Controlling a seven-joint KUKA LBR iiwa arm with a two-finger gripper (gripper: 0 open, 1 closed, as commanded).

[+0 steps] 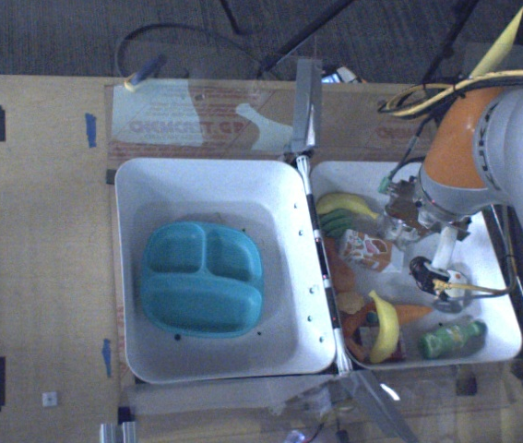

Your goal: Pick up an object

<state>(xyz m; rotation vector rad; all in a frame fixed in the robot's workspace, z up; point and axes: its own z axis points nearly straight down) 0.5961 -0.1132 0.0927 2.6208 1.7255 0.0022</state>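
The fingers of the gripper (pixel 399 221) are too blurred to tell spread from closed; it hangs over the right bin (pixel 493 268), toward 12 o'clock. In that bin one green bottle (pixel 450 338) lies at 5 o'clock, one banana (pixel 386 329) at 7, one printed packet (pixel 367 249) at 10 just beside the gripper, and a second banana (pixel 346 202) at 11. The left bin (pixel 150 192) holds one teal divided plate (pixel 203 280) at its centre.
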